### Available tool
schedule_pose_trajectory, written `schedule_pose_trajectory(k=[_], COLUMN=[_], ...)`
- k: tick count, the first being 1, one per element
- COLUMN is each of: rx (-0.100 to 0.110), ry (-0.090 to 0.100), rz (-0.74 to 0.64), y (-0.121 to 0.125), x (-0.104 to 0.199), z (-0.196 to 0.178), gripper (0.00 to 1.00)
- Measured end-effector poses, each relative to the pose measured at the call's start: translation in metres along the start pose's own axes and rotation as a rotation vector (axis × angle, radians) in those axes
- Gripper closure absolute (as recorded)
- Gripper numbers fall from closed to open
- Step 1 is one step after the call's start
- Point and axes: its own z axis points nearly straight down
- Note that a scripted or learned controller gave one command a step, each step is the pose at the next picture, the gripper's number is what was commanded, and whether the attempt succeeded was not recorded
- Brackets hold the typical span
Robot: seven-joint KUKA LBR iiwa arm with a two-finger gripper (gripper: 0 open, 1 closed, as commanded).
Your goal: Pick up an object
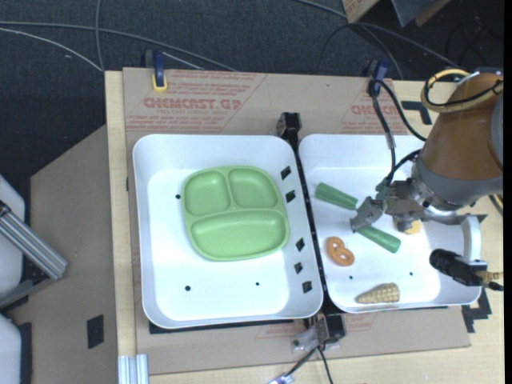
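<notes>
Left bin: a shallow white plastic bin (156, 238) held a pale green three-compartment plate (235, 213).
Right bin: a second white bin (340, 162) held two green cylinders, one upper-left (336, 196), one lower (379, 238), an orange pretzel-shaped ring (340, 252) and a tan ridged cone (378, 295).
Tool: the grey tool (367, 213) hung between the two cylinders.
Desk: a brown board (208, 94).

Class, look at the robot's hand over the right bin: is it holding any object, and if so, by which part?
It cannot be told. The hand sits just above one end of a green cylinder in the right bin, but nothing is clearly seen in its grip.
</notes>
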Motion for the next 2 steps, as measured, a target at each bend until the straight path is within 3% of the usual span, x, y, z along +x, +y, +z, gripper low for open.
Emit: schedule_pose_trajectory(k=[1, 2], rx=[-0.013, -0.007], ry=[-0.002, -0.001], rz=[-0.003, -0.002], y=[0.003, 0.006], x=[0.000, -0.003], z=[-0.006, 0.056], gripper=[0.00, 0.00])
